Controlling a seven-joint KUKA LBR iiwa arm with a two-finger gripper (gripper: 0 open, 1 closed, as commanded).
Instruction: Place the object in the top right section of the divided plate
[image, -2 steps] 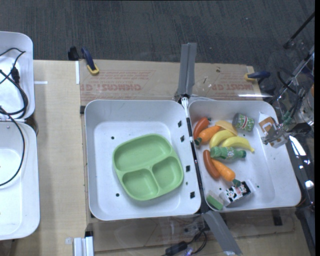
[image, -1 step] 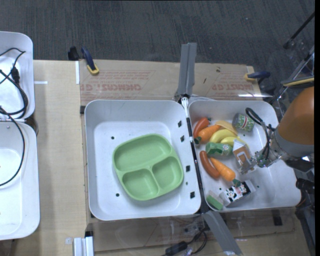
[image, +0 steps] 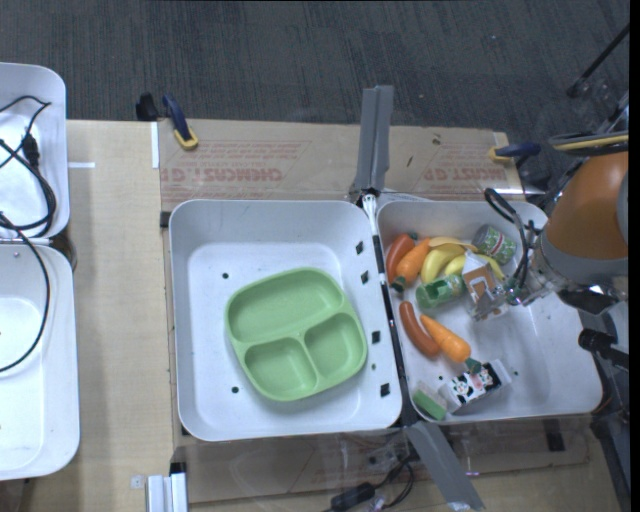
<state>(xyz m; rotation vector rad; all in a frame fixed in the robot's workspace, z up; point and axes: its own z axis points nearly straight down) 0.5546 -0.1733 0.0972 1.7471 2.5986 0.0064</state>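
The green divided plate lies in the left bin, tilted, with one long section toward the back and two smaller ones toward the front; nothing lies in any of them. My gripper hangs low in the right bin, just right of a green bottle and in front of a small brown box. The grey wrist and orange band rise behind it at the right. Whether anything is held is hidden from this angle.
The right bin also holds yellow bananas, a red sausage, an orange carrot, a green can, a second sausage and carrot, and a black-and-white carton. A grey divider post stands between the bins.
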